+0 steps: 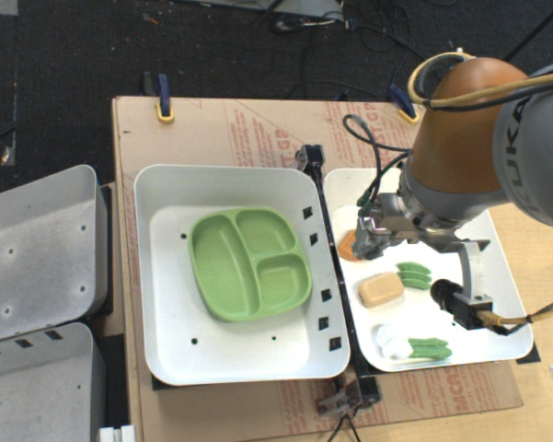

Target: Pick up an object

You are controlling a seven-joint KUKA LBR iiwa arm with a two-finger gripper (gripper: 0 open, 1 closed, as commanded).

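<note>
My gripper (370, 238) hangs low over the left side of the right bin (506, 274). It sits right above a small orange object (347, 245), which peeks out at its left and is mostly hidden by it. A tan block (381, 290) lies just below the gripper in the view. A green pod (412, 275) rests to the right of the block. A second green pod (429, 347) and a small white piece (387, 341) lie near the bin's front edge. Whether the gripper touches the orange object I cannot tell.
The left bin (166, 339) holds a green divided plate (250, 263). A black divider with clips (329, 274) runs between the two bins. The arm's orange-banded wrist (465, 127) covers the back of the right bin. A black cable fitting (460, 304) lies at the bin's right.
</note>
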